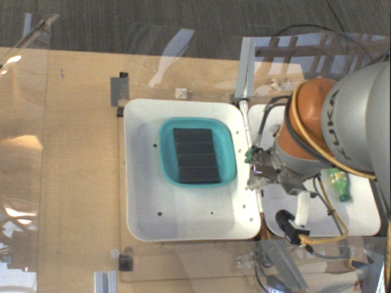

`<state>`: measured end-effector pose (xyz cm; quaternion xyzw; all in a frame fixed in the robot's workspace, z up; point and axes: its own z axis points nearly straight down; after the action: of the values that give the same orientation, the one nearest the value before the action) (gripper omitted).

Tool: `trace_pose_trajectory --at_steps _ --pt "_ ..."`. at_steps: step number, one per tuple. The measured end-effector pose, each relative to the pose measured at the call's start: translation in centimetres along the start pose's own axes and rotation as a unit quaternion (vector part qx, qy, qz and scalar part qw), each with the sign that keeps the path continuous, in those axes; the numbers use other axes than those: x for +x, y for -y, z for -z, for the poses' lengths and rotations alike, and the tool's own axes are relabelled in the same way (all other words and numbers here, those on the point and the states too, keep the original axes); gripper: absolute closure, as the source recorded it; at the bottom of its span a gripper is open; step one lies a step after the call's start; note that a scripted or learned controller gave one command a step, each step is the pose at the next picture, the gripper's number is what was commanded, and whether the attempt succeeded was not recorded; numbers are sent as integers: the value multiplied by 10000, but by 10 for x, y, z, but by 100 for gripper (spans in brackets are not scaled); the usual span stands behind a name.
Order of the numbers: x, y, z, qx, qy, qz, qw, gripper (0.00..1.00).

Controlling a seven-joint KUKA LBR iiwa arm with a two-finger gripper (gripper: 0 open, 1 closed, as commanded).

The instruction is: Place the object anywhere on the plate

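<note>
A teal square plate [227, 157] with a dark ridged centre lies in the left white bin [146, 206], towards its back right. A small green object [338, 185] lies in the right bin [366, 221], partly covered by the arm. The grey and orange arm hangs over the right bin and hides most of it. My gripper [258, 170] points down under the wrist, close to the wall between the two bins. It is to the right of the plate and left of the green object.
The two bins sit side by side on the wooden bench. A metal frame [247, 66] stands behind them. Small dark brackets [120, 90] sit at the left bin's outer corners.
</note>
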<state>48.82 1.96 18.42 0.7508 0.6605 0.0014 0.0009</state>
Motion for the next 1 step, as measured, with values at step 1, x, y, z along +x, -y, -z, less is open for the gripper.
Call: trace_pose_trajectory --at_steps 1 --pt "0 0 0 1 -1 -1 10000 0"
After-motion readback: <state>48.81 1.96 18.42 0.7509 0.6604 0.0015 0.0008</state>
